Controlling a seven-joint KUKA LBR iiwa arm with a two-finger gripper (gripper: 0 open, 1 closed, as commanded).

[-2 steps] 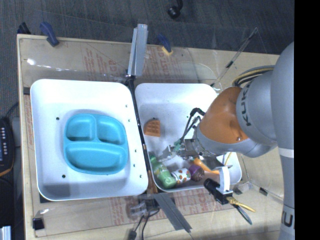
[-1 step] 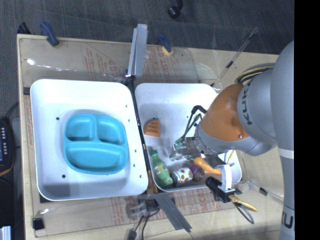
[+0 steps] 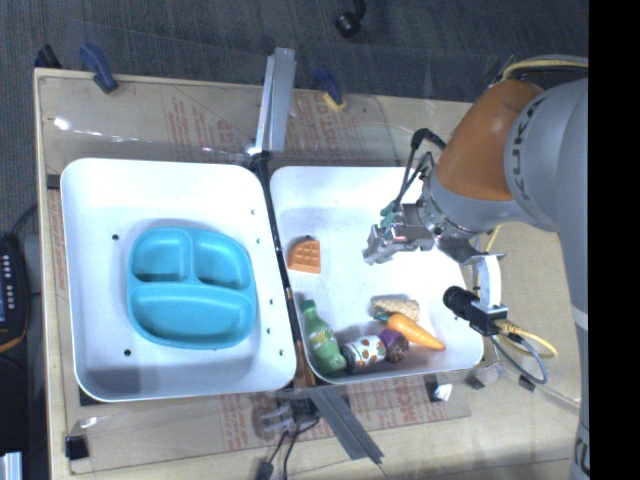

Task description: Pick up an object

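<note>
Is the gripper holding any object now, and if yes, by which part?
Nothing is seen held. The gripper hangs over bare floor of the right bin, apart from the toys.

A wooden counter (image 3: pixel 150 113) carries two white bins side by side. The left bin (image 3: pixel 90 268) holds a blue divided tray (image 3: pixel 190 286), lying flat near its middle. The right bin (image 3: pixel 340 193) sits against it, their rims touching along the counter's centre. A grey metal bar (image 3: pixel 275 98) runs from the joint between the bins to the far edge. Two blue clamps (image 3: pixel 98 68) (image 3: pixel 328 86) grip that far edge, one near the left corner, one past the bar. Beyond the counter is dark carpet (image 3: pixel 180 13).
</note>
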